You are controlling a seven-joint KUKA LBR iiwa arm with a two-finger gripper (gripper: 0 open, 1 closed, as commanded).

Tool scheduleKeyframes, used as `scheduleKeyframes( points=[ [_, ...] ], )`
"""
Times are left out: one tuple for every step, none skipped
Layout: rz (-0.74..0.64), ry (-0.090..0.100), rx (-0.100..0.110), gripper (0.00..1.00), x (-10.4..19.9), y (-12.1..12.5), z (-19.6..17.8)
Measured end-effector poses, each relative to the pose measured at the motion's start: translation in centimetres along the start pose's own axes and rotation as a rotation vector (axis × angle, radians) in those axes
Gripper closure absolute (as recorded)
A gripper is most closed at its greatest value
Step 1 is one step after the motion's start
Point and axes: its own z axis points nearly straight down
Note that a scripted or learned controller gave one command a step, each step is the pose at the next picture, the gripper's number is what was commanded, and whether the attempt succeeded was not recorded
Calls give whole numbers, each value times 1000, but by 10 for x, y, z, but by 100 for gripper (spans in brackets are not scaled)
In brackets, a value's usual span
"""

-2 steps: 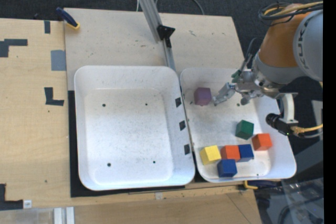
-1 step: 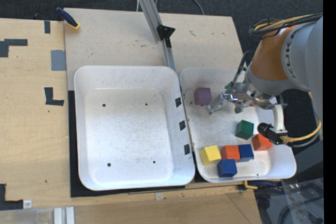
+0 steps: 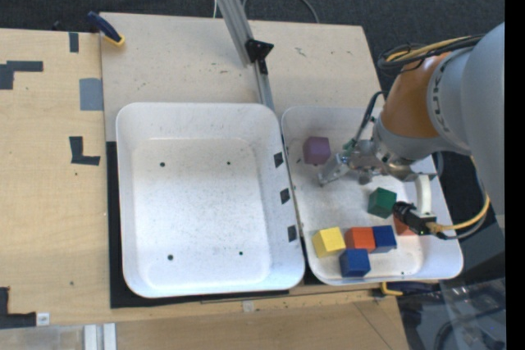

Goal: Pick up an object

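Observation:
My gripper (image 3: 335,170) hangs low in the right bin (image 3: 439,262), just below and to the right of a purple cube (image 3: 317,149); I cannot tell whether it touches the cube. A green cube (image 3: 381,202) lies to the gripper's lower right. Along the bin's near side sit a yellow cube (image 3: 330,240), an orange cube (image 3: 359,238) and two blue cubes (image 3: 384,237) (image 3: 354,261). A red piece (image 3: 404,222) peeks out under the wrist cable.
The left bin (image 3: 131,127) stands beside the right one, their rims meeting at the middle. A slanted metal pole (image 3: 230,0) crosses the bench at the back. The arm's grey and orange wrist (image 3: 418,106) covers the right bin's far right side.

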Motion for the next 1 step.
scheduleKeyframes(
  points=[
    [-1,1,-3,100,1,1,-12]
  ],
)
